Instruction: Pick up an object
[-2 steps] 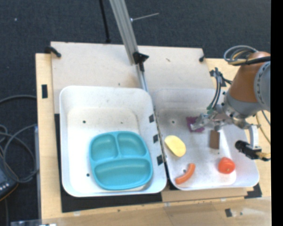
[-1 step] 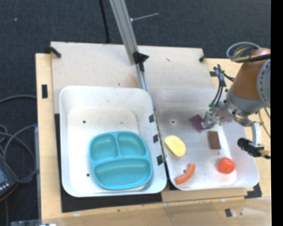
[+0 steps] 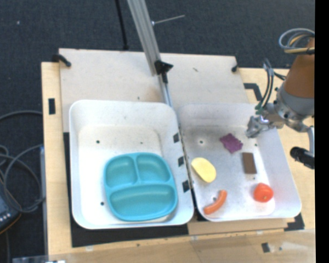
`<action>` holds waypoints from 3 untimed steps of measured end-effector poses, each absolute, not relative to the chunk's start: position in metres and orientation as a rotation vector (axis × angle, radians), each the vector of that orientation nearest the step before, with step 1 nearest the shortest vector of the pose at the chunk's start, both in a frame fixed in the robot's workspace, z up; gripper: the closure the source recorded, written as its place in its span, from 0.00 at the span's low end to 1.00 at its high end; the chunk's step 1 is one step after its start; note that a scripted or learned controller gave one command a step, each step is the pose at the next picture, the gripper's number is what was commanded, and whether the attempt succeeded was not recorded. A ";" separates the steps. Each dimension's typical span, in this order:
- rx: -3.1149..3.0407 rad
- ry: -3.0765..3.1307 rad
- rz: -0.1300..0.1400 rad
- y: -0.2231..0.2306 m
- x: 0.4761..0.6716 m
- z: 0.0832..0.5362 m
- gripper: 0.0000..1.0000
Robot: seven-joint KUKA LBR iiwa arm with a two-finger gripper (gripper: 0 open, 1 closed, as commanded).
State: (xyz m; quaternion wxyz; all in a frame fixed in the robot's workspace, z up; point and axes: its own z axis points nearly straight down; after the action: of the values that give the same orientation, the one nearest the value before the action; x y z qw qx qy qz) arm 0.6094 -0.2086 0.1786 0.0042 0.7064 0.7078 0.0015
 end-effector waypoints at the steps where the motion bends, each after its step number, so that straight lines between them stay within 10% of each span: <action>1: 2.211 2.218 0.006 -0.210 0.616 0.243 1.00; 3: 2.213 2.228 0.003 -0.159 0.621 0.270 1.00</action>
State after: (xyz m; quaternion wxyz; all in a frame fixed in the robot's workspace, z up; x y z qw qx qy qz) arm 0.6209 -0.1594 0.2702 0.0006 0.7048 0.7094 0.0010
